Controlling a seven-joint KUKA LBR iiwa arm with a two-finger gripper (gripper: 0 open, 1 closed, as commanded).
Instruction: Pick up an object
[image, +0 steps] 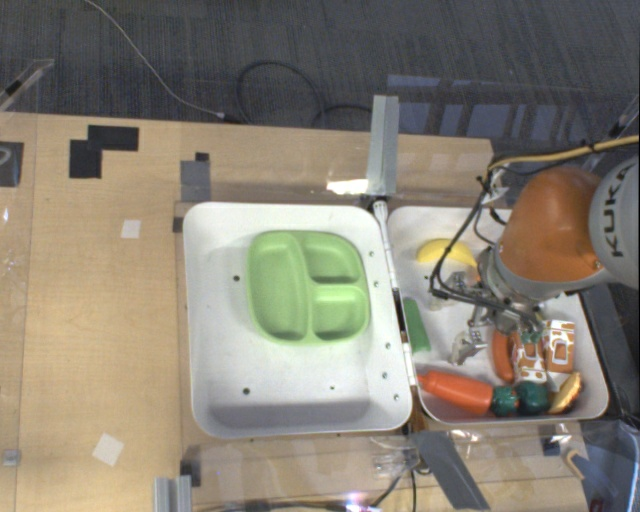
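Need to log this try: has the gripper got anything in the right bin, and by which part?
Cannot be told. The gripper hangs low in the right bin above the toy carrot; nothing shows between it.

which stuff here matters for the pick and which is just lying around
In play:
- pincer, low in the right bin
- carrot
- sausage
- yellow banana-like piece
- green stick
- printed packet

Lying about:
- left bin
- green divided plate in it
- black cable on the carpet
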